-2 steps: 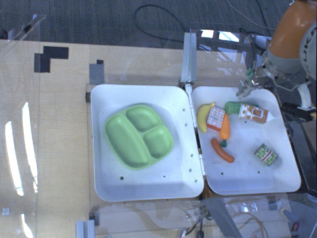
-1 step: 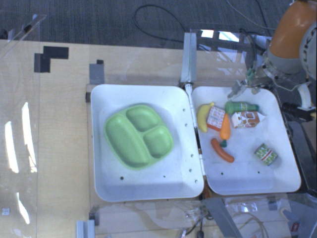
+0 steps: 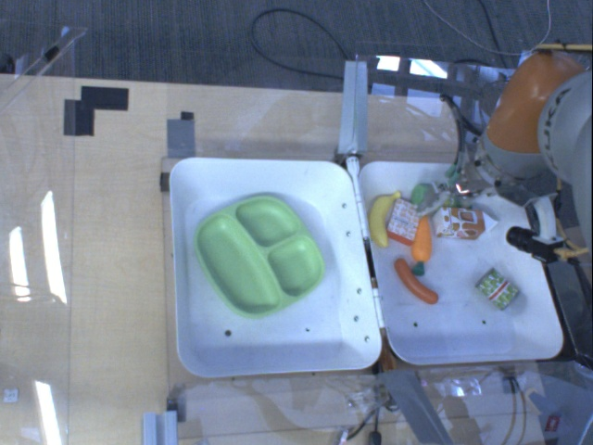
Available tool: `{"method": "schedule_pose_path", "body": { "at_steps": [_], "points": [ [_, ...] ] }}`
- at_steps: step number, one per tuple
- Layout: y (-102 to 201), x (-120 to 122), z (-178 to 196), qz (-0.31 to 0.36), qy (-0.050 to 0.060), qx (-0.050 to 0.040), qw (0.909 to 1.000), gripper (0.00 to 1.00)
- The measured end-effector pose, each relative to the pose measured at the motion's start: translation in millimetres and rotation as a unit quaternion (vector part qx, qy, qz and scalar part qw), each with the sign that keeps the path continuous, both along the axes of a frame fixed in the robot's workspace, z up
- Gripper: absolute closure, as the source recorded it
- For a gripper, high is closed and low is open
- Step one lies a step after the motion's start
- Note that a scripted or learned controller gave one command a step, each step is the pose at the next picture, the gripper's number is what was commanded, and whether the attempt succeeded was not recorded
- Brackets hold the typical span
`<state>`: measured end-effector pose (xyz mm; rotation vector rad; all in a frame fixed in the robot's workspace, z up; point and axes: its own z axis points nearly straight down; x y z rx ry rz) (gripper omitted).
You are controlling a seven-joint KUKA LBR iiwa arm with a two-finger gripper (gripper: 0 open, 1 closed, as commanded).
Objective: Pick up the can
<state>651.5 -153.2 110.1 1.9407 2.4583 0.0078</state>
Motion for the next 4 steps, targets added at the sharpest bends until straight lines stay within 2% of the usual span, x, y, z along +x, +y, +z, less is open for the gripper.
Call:
{"method": "schedule_pose_path", "body": {
  "at_steps": [1, 2, 3, 4],
  "points": [
    [-51.4, -29.1, -18.6, 0.002, -0.002, -0.0007, 1.0000, 0.00],
    [-49.5, -25.9, -5.4, 0.004, -0.006, -0.0015, 1.0000, 1.00],
    [-49.5, -26.0, -5.4, 0.004, -0.006, -0.0015, 1.0000, 0.00],
    [-50.8, -58.9, -20.5, 0.090, -0.001, -0.0012, 0.9960, 0.00]
  ]
}}
